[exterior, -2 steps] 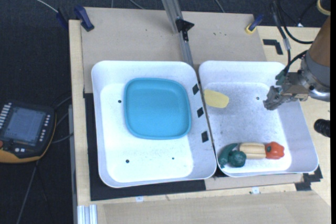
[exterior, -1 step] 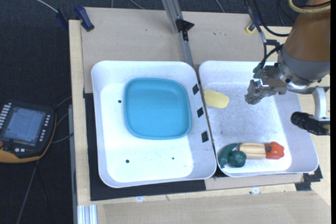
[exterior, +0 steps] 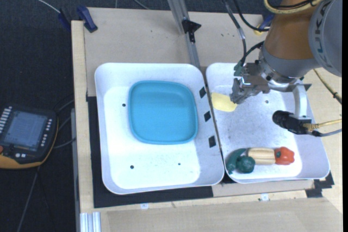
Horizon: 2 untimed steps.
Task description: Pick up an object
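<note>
The two-finger gripper [exterior: 238,96] sits low in the right white bin [exterior: 310,168], tips at the edge of a pale yellow soft-looking piece [exterior: 223,102] just to its left, likely lined up for a grasp; nothing shows between them. The bin's left wall crowds that piece. Open floor lies below, before the green, tan and red toys [exterior: 260,158].

— What colours do you see below you?
— Two white bins [exterior: 109,133] on my tan worktop [exterior: 136,35]; a blue plate [exterior: 163,111] in the left one.
— And the right?
— A pale yellow piece [exterior: 223,102], a green lump [exterior: 240,163], and a beige stick [exterior: 261,156] with a red end.
</note>
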Available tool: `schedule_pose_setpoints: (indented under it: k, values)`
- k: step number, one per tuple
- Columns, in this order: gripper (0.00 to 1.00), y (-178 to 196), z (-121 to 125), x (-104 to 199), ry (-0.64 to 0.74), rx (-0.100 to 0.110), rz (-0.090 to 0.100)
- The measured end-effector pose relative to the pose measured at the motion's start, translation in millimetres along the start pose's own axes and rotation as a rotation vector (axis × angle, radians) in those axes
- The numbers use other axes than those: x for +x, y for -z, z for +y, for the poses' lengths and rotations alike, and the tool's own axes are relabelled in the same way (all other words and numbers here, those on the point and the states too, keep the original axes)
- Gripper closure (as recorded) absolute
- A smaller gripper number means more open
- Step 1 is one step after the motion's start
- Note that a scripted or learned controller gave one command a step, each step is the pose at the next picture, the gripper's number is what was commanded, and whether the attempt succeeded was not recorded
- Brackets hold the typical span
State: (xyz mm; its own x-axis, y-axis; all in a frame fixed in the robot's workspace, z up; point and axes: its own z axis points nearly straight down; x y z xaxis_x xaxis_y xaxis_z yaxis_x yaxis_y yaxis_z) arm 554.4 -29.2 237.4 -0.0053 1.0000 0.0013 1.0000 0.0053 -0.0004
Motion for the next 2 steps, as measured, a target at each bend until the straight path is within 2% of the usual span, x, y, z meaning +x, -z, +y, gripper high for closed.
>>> schedule_pose_setpoints:
  k: [1,2]
  values:
    - [1.00,-10.8,17.0,51.7,-0.001,0.000,0.000]
    - [1.00,-0.9,40.4,105.1,0.000,-0.002,0.000]
